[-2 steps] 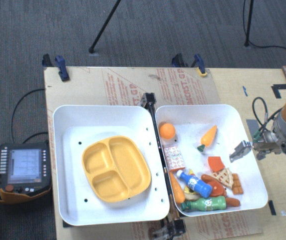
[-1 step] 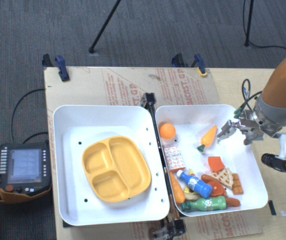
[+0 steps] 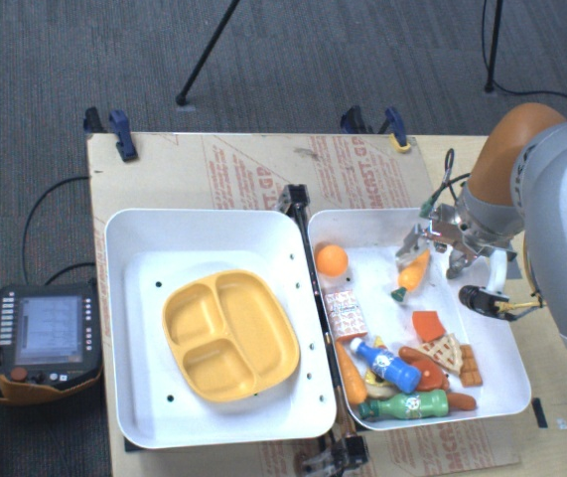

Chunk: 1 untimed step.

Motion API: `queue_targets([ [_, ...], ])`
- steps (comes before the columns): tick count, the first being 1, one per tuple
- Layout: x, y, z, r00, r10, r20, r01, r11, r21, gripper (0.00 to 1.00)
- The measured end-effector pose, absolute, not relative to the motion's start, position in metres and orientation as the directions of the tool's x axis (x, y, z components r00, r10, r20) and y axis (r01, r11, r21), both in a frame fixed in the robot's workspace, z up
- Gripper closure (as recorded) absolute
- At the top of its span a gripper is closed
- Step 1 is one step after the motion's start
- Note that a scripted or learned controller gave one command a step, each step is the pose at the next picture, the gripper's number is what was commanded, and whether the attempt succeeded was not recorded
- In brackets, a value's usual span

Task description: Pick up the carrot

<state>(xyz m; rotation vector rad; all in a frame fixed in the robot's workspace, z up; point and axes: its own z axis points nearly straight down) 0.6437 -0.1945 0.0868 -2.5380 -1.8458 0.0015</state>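
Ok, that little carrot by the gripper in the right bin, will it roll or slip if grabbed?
Probably stiff and light: the carrot looks like a small moulded toy. Its round, tapered body may well roll or swivel if squeezed off-centre. Its smooth-looking surface could also slip. The gripper sits close over its thick end, so a pinch there might push it toward the green tip.

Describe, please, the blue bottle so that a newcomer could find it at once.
Look in the right-hand white bin, at the heap of toys at its near end. The blue bottle lies slanted there, just behind the green bottle. It is the only blue thing in the bin and has a white label.
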Motion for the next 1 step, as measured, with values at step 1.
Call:
queue_targets([
  [1, 0.6446, -0.1939, 0.0976, 0.303, 0.953, 0.0, 0.953, -0.303, -0.003, 1.0],
])
